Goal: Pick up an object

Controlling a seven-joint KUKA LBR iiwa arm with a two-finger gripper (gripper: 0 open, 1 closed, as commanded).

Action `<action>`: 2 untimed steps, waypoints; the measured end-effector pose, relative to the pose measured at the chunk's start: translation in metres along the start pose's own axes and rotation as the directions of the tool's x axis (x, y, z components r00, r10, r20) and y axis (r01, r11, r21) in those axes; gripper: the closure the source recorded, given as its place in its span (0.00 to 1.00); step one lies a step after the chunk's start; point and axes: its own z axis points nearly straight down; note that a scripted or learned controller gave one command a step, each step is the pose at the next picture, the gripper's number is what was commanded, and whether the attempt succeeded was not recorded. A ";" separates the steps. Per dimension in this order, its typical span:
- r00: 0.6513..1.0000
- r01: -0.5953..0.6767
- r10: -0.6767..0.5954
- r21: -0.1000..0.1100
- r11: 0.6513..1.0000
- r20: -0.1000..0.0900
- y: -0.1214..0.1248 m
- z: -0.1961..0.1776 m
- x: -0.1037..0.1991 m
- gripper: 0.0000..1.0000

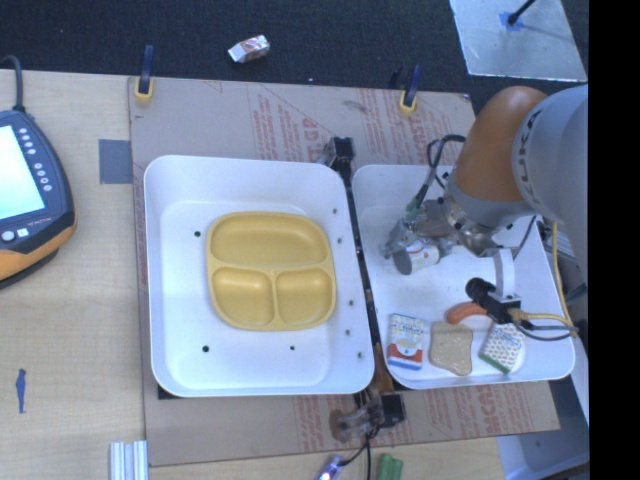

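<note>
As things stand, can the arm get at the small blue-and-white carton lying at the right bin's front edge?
Probably yes: the blue-and-white carton lies uncovered in the right bin, with the gripper just behind it.

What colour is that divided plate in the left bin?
Pale yellow: the three-compartment plastic plate, seen clearly in the camera view.

Dark floor (200, 8) beyond wooden bench (70, 348)

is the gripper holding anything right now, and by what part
Cannot be told. The gripper is low in the right bin at a small grey-and-white object, but a hold isn't visible.
</note>
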 end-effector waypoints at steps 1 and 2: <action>1.000 -0.001 0.001 0.001 1.000 -0.002 0.019 0.000 -0.002 0.00; 1.000 -0.001 0.001 0.000 1.000 -0.001 0.035 0.000 0.003 0.00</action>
